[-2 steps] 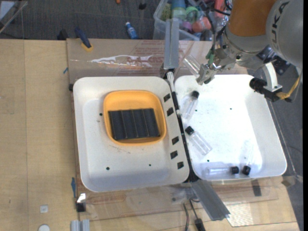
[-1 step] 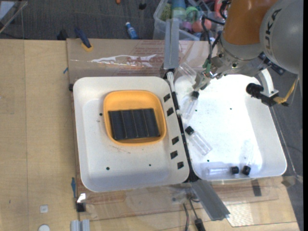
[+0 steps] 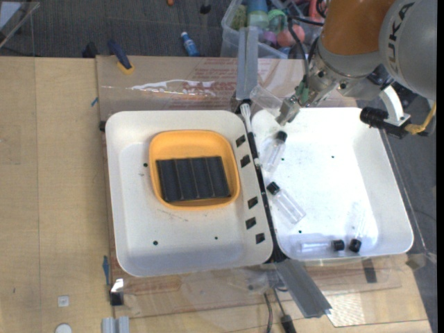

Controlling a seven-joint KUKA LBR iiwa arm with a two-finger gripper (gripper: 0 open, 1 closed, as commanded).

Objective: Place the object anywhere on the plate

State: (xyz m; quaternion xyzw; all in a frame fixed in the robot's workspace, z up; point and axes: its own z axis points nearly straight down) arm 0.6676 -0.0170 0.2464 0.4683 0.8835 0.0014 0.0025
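Note:
An orange plate with raised edges lies in the left white bin. A black ribbed rectangular object rests flat on the plate, covering most of its floor. My gripper hangs at the far left corner of the right white bin, well to the right of the plate and apart from the black object. Just below the gripper's tip lies a clear vial with a black cap. Nothing shows between the gripper and the plate.
More clear black-capped vials lie in the right bin: one near the divider, two along the front edge. Black clips line the divider between the bins. A clutter box stands behind.

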